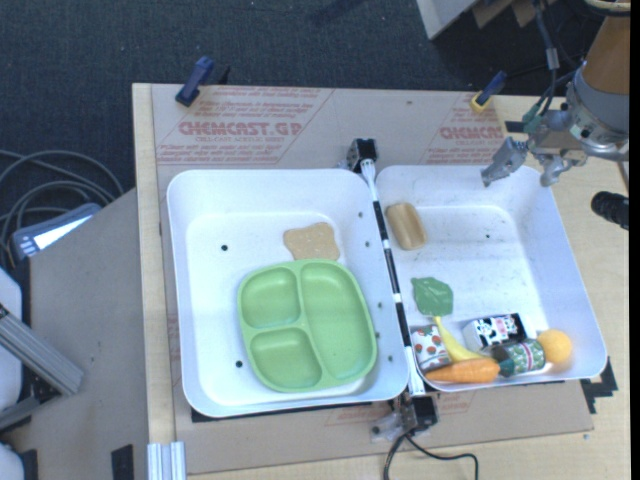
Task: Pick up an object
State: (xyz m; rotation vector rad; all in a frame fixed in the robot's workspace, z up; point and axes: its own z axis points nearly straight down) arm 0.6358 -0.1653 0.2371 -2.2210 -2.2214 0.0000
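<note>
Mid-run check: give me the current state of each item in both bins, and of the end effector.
end effector: open, holding nothing, above the right bin's far edge
green tray: flat in left bin, compartments bare
toast slice: flat in left bin, beside the tray's far edge
bread roll: lying in right bin, near the divider
green leaf: flat in right bin
carrot: on its side, in the near-corner pile
orange: resting at the near right corner

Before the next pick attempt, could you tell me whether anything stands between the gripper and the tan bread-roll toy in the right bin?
Nothing visible does: the gripper hangs over the right white bin's far rim, with bare floor between it and the tan bread-roll toy.
</note>
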